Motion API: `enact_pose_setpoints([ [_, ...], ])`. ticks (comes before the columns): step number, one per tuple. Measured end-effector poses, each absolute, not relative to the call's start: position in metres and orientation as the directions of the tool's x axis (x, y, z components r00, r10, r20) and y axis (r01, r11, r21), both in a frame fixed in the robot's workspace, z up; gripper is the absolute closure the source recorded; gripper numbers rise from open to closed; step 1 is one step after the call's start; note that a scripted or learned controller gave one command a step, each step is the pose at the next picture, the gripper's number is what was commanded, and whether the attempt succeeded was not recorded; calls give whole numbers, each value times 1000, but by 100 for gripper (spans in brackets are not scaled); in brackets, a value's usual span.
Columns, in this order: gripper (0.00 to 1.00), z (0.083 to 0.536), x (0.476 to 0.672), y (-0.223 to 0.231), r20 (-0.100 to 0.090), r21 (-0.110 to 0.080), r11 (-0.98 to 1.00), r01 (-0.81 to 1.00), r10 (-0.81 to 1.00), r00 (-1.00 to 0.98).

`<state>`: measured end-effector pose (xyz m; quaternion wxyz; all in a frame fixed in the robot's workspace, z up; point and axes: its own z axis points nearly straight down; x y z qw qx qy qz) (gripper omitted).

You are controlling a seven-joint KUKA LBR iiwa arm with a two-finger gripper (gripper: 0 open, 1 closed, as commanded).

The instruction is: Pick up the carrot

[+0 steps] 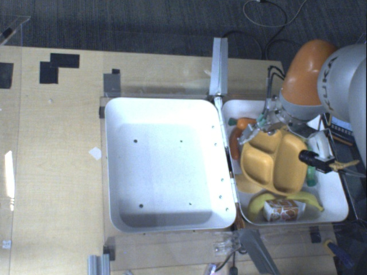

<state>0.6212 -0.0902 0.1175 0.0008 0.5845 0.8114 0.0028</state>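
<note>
Arm [321, 79] was reaching into the right bin [344, 211] from its far right corner, gripper [261, 128] down near the bin's far left corner, just beside the carrot [236, 136]; couldn't tell how wide the hand was or if it had anything. Carrot lay along the bin's left wall, half hidden by the yellow bread-like piece [274, 162], with banana [261, 199] and small box [282, 209] at the near edge. Looked like the approach step; next move needs the gripper centred over the carrot, clear of the wall.
</note>
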Motion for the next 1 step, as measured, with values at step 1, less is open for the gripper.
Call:
enact_pose_setpoints([
  [1,100,183,649,-5,0,2,-108,994,994,108],
])
